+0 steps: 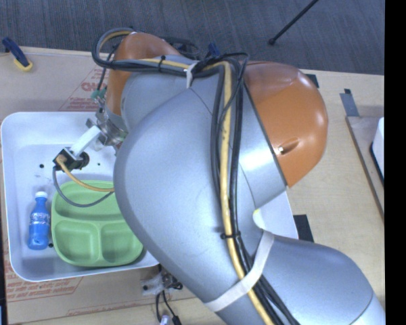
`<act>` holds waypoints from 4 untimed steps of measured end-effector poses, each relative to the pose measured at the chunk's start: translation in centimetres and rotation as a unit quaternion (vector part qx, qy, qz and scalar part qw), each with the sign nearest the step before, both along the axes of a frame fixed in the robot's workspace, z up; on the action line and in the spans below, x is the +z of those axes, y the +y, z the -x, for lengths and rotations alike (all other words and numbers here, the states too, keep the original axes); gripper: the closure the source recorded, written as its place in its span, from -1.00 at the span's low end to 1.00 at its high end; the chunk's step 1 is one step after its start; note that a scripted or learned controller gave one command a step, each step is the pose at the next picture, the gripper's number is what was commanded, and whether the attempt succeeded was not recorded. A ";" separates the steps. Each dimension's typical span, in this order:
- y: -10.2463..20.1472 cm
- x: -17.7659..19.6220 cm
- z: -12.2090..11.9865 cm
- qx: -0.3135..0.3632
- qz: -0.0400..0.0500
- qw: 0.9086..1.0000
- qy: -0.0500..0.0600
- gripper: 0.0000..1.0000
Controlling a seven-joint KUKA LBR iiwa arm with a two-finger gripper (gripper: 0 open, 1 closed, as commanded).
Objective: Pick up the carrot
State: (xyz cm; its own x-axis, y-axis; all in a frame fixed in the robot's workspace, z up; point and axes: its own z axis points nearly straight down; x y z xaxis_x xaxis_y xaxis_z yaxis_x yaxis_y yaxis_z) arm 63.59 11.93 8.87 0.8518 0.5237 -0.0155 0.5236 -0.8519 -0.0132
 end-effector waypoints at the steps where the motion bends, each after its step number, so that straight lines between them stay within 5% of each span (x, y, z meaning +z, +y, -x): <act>1: 0.4 1.1 0.1 0.009 -0.002 1.000 0.006 1.00; 2: 0.8 1.9 0.3 0.018 -0.004 1.000 0.013 1.00; 3: 0.8 1.9 0.3 0.018 -0.004 1.000 0.014 -1.00; 4: -7.1 10.8 1.0 0.024 0.000 1.000 -0.010 -1.00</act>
